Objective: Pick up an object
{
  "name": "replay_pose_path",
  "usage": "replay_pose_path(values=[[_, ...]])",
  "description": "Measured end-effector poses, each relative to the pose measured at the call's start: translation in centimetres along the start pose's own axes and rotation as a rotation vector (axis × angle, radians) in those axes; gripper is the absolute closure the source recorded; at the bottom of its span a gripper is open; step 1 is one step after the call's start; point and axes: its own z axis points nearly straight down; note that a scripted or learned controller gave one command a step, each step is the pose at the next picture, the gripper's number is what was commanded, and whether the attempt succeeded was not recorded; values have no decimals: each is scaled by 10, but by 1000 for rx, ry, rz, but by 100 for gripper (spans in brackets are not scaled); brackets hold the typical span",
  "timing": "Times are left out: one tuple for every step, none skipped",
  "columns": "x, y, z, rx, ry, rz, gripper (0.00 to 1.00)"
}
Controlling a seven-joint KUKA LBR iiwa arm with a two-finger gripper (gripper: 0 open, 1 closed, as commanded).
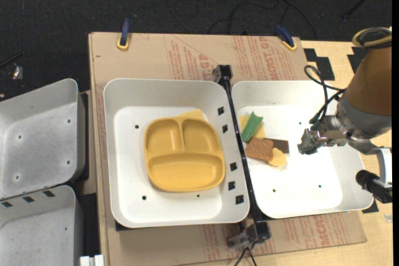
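In the right bin (324, 196) lies a small heap of objects near its left wall: a green piece (252, 126) at the top, a brown piece (260, 149) below it, and a pale yellow piece (277, 161) at the brown one's lower right. My gripper (308, 144) hangs over the same bin, just right of the heap and apart from it, with a dark flat bit (282, 146) between them. Nothing shows between the fingers.
The left bin (124, 196) holds a yellow sectioned tray (184, 156) over a pale yellow sheet. A black divider (235, 134) runs between the bins. Grey lids (37, 134) lie at the far left. Blue-yellow clamps (123, 34) pin the cardboard base at the back.
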Motion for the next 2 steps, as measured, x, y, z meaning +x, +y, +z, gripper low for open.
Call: replay_pose_path(values=[[54, 19, 7, 5, 2, -4, 100], [108, 28, -3, 5, 3, -6, 100]])
